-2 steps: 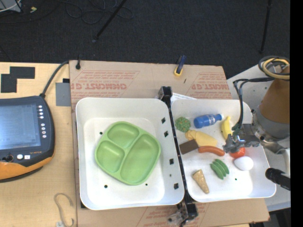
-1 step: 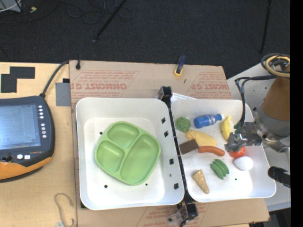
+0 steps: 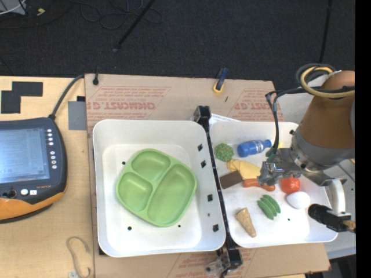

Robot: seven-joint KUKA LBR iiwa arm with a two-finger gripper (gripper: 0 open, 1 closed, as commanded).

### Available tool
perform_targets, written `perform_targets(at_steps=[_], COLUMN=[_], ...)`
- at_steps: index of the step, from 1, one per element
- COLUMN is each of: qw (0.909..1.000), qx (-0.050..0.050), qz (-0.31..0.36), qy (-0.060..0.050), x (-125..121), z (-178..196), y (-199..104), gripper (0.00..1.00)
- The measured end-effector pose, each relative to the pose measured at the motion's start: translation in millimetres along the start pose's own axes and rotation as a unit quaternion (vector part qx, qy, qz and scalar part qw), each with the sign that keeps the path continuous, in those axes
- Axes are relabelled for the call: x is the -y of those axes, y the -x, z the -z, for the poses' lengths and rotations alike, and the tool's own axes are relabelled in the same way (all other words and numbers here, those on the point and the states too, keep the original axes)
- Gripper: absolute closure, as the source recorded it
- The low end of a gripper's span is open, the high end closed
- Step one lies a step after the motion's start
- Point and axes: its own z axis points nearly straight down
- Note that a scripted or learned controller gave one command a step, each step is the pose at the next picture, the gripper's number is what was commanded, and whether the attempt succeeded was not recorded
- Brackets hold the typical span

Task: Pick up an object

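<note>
I have the claw (image 3: 272, 172) low in the right bin (image 3: 232, 236), near its middle, over the clutter; whether it is open or closed I cannot tell. Just under it lies an orange-handled tool (image 3: 246, 182), its long axis running toward the bin's left wall, dark end leftward. I judge that the target, since the claw sits over its handle end. The green plate (image 3: 155, 185) fills the left bin (image 3: 110, 155).

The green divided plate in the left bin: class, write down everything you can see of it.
The green divided plate is a light green, smooth, plastic-looking dish with rounded corners and three compartments: two smaller ones on its left side and one longer one on its right. It lies flat and right side up, turned at a slant, near the middle of the left white bin. Its compartments hold nothing, and only the bin floor touches it.
</note>
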Motion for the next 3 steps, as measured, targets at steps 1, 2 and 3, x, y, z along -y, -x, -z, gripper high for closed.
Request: perform_targets(at_steps=[1,2,3], qw=[1.0000,1.0000,1.0000], qx=[0.000,0.001,0.000], qz=[-0.001,0.000,0.000], qy=[-0.001,-0.001,0.000], x=[-13,-21,-16], z=[-11,-20,-5], y=[-52,-108,-161], gripper=[1.00,1.00,1.00])
